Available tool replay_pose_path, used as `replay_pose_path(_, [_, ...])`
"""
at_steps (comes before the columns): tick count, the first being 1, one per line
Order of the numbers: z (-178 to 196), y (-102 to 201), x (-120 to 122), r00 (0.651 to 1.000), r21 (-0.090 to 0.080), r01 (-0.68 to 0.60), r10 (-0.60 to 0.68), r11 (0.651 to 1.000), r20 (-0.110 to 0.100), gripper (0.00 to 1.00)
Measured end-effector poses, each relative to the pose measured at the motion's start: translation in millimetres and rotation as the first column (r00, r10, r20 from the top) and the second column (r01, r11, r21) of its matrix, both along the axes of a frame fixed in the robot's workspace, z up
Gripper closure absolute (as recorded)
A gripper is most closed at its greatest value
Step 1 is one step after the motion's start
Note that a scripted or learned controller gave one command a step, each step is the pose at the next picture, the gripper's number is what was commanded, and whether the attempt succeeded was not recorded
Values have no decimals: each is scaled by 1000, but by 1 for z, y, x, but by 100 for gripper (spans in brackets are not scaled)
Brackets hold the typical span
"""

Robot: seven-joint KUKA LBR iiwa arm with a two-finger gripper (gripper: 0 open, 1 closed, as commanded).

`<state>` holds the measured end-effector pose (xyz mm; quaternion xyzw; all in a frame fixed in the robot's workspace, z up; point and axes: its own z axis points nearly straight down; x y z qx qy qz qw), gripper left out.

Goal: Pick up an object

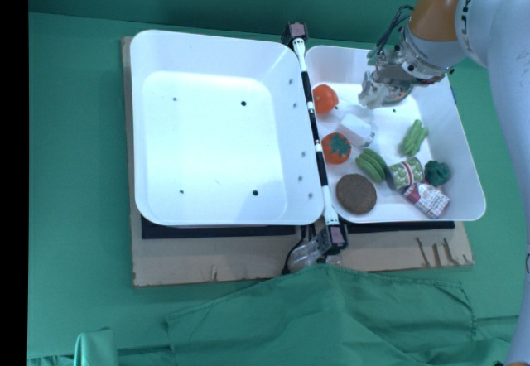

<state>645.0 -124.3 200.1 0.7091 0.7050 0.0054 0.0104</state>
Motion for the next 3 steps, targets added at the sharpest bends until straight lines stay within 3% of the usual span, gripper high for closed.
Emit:
replay_pose_path(1, [48,-4,-3,1000,4,-2,2,1000,-12,100])
replay_pose_path(3, [156,-15,8,1000,4,-3,3,1000,-10,100])
